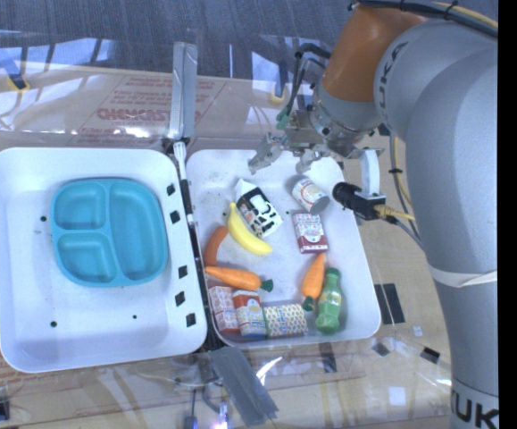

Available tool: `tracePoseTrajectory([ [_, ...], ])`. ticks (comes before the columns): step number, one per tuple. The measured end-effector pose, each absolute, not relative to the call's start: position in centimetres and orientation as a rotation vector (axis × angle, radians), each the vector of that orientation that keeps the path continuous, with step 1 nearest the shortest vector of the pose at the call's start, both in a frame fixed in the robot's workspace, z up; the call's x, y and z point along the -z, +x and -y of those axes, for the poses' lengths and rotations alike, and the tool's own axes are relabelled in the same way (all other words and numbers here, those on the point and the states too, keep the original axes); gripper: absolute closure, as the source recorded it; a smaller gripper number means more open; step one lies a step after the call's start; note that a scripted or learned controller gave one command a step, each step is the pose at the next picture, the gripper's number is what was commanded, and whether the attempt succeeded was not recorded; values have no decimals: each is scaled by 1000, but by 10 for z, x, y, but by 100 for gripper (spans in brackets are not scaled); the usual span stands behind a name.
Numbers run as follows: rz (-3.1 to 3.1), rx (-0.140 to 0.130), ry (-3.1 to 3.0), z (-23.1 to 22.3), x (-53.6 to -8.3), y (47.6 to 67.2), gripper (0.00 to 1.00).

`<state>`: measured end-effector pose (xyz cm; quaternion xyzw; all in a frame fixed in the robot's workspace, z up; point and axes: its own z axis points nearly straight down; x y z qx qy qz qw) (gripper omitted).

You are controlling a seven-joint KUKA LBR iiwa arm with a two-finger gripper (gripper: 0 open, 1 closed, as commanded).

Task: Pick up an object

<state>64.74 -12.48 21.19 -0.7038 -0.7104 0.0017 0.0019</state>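
My gripper [284,160] hangs over the far end of the right bin [362,266], open, with nothing between its fingers [262,159]. Just below it lie a black-and-white milk carton [259,211] and a small can [309,192] on its side. A yellow banana [247,233] leans against the carton. A small red carton [310,232] sits under the can. Three carrots [235,277] [313,275] [215,243] lie in the middle of the bin. A green bottle [329,302] and several flat snack boxes [263,317] line the near edge.
The left bin [8,266] holds a blue sectioned plate [109,231]. A black divider [183,239] with clips runs between the bins. The arm's grey body [446,150] covers the right side of the bench.
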Motion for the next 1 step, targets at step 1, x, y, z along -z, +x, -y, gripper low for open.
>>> tracePoseTrajectory([
  [1,2354,0,-2083,130,-92,642,0],
])
